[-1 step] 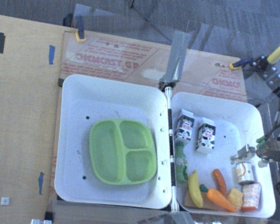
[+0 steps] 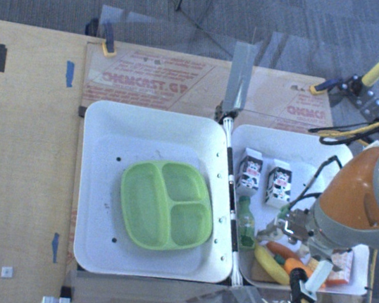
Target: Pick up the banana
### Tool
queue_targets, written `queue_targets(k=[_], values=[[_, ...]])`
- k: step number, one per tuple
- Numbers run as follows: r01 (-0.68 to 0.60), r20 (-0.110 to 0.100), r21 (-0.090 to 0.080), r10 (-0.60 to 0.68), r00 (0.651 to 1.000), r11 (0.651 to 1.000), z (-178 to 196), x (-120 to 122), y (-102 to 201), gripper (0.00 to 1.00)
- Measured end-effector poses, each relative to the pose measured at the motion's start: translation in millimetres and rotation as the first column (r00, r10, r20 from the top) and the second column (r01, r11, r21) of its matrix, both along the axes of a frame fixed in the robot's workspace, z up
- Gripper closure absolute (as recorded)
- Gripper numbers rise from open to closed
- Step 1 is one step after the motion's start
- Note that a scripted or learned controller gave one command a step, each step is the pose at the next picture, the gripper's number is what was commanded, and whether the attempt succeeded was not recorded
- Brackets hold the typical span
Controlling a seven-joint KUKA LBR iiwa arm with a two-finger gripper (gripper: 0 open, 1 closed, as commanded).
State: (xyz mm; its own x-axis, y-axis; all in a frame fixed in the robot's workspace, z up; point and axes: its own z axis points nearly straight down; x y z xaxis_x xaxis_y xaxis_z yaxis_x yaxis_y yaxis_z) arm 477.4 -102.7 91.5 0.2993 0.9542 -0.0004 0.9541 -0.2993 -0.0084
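meanwhile, low in the right bin (image 2: 276, 143), the banana (image 2: 268, 265) lies at about five o'clock, a short curved yellow fruit with a carrot (image 2: 280, 251) touching its upper side. the gripper (image 2: 295, 237) hangs just above both; how wide it stands, and whether it grips anything, cannot be told. a clean pick likely means closing across the banana's middle, clear of the carrot and bin wall. just beside, at nine o'clock, a green bottle (image 2: 245, 220) lies along the divider. farther up, two small printed cartons (image 2: 264, 177) sit side by side. across in the left bin (image 2: 108, 127), a smooth green tray (image 2: 166, 206) with three compartments lies flat.
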Motion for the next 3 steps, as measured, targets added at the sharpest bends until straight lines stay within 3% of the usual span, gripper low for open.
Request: queue_targets(k=[1,2,3], values=[[0.007,-0.005,-0.002,-0.007,1.0,1.0,6.9,-1.6,-2.8,1.0],[0.007,-0.005,-0.003,-0.007,1.0,1.0,6.9,-1.7,-3.1,0.0],[-0.333,0.013,-0.013,0.333,0.943,0.943,-2.8,3.2,0.1,0.0]])
